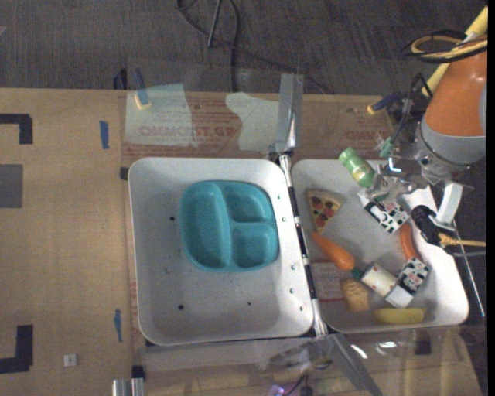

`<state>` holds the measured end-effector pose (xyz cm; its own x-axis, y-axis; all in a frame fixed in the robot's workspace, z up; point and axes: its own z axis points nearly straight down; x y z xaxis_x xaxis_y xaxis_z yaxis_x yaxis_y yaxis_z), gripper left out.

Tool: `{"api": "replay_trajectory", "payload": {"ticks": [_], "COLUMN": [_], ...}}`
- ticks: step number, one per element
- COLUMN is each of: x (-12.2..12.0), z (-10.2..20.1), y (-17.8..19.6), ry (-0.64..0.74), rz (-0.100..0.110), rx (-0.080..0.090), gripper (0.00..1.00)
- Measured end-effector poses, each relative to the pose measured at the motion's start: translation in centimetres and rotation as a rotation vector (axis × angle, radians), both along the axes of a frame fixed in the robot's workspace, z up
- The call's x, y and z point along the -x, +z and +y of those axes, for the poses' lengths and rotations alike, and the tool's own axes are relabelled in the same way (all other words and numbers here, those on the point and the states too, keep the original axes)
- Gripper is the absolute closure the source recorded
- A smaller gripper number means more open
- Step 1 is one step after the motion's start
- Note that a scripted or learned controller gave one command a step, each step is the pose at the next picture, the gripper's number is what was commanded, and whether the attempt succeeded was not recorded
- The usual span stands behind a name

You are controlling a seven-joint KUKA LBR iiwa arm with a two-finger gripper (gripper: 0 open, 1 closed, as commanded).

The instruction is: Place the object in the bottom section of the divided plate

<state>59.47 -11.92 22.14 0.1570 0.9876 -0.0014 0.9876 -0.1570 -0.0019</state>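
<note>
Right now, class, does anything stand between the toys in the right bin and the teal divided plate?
Only the bins' adjoining rims, running between the right bin and the left bin that holds the divided plate. The pincer is over the right bin; anything carried must clear those rims.

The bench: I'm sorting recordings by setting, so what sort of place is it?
Probably a robotics lab. Two white bins sit on a taped bench, toy food like a pizza slice fills one, and cables trail across carpet.
</note>
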Motion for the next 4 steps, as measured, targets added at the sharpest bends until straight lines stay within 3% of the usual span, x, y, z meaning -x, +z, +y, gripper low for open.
{"api": "replay_trajectory", "payload": {"ticks": [1,2,3,4], "x": [-2.5,-1.1,0.1,1.4], "z": [7.9,13.4,20.8,25.3], "y": [-1.8,-0.5,-0.8,-0.8], "ry": [0.157,0.305,0.546,0.540], "rz": [-0.001,0.001,0.000,0.001], "rx": [-0.001,-0.002,-0.003,-0.002], "gripper": [1.00,1.00,1.00,1.00]}}
